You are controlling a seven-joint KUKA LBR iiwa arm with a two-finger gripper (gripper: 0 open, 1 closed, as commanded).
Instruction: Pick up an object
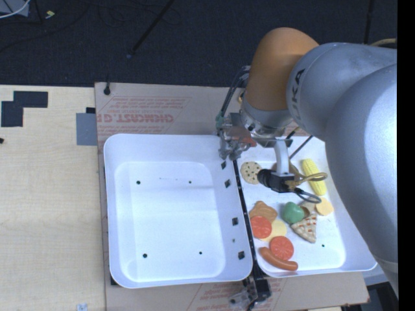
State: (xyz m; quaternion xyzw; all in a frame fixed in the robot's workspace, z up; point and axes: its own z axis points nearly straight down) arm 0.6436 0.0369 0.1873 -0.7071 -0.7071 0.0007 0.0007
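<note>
Claw [231, 146], its opening impossible to tell, hovers at the bin [334, 251] rim; centre it over the cookie [249, 171] just beside it before descending.

- The pale wood-grain tabletop [45, 206] takes up the left side.
- A brown cardboard sheet [162, 109] with red print lies on it, under both bins.
- The left bin [113, 206], white and shallow, has a few small dark dots on its floor.
- The right bin [337, 248] sits just beside it, rims touching, with small black clips [235, 221] along the join.
- A black stepped patch [23, 105] and a grey rectangle [85, 128] mark the tabletop.
- Dark floor [162, 37] lies beyond, crossed by a thin black cable [155, 18].
</note>
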